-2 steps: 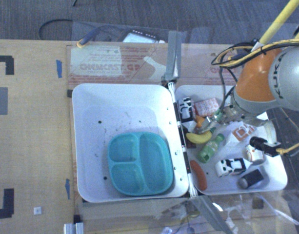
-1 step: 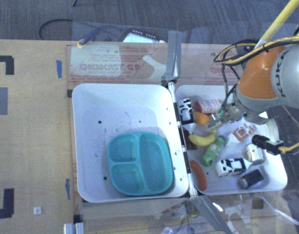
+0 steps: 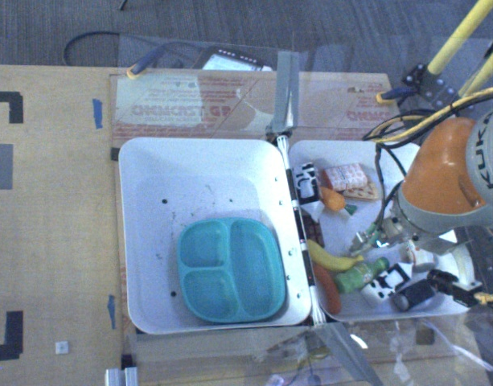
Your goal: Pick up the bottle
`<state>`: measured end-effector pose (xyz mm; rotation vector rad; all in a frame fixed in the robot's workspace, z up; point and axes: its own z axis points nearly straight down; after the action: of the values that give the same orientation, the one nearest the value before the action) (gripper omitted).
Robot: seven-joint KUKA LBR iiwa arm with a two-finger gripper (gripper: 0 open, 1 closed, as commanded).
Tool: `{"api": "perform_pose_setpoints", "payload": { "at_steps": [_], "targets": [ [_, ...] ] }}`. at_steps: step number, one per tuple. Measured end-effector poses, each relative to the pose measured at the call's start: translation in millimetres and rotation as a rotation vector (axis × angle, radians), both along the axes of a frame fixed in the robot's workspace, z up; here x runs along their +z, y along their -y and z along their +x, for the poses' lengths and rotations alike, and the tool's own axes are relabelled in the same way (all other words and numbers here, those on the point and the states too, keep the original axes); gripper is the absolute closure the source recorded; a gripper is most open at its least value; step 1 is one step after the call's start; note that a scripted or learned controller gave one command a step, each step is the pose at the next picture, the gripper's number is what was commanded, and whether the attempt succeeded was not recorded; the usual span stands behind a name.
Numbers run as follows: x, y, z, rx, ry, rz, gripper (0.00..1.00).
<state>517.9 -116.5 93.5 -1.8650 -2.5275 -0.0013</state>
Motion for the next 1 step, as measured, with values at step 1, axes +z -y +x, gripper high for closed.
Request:
{"api": "perform_pose_setpoints", "payload": {
  "at_steps": [1],
  "targets": [
    [0.2,0.4,0.1,-0.001,0.001,0.000,0.00]
  ]
}}
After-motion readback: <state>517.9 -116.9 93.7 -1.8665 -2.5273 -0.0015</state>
